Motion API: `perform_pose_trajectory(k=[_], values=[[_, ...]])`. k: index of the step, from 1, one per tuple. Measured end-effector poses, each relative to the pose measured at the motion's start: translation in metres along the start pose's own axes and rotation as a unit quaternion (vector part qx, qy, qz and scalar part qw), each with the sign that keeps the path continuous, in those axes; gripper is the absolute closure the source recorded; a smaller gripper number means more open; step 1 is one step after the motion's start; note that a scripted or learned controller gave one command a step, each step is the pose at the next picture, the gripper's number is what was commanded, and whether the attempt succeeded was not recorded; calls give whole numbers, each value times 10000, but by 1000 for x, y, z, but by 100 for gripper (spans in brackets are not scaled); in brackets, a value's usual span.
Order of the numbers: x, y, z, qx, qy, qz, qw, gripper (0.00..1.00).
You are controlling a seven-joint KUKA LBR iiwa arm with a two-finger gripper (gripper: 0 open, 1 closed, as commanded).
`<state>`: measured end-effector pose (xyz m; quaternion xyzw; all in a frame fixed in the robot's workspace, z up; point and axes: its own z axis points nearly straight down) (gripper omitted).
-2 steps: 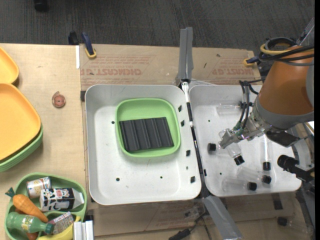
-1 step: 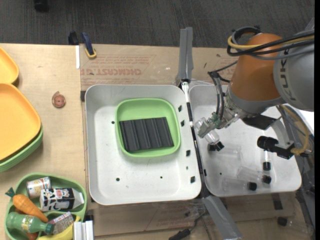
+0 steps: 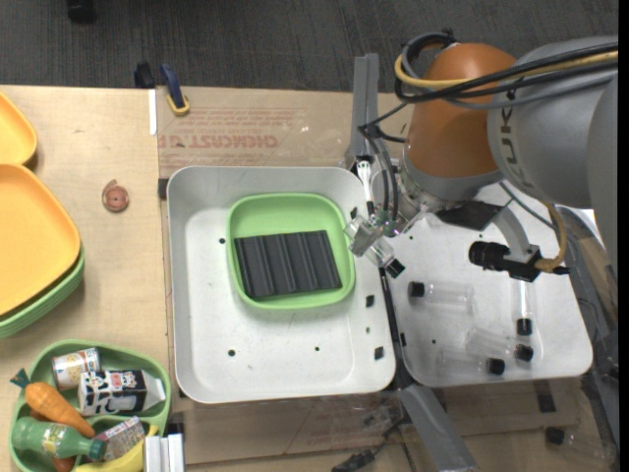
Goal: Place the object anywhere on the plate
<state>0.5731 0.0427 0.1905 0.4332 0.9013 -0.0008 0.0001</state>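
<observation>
Object: a dark grey ribbed slab, lying flat on the green plate in the left bin. Judged light, stiff, matte; its ridges offer edgewise purchase. Plate is smooth, rounded-square plastic. Hand hovers at the plate's right rim; finger state cannot be determined.

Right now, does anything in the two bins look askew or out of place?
Nothing stands out. The dark ribbed slab lies flat on the green plate in the left bin, slightly rotated but fully inside the rim. The tool hovers at the plate's right edge.
</observation>
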Motion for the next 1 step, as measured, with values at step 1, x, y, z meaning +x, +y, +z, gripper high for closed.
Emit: perform_pose_trajectory(k=[1], values=[[0, 0, 0, 0, 0, 0, 10000, 0]])
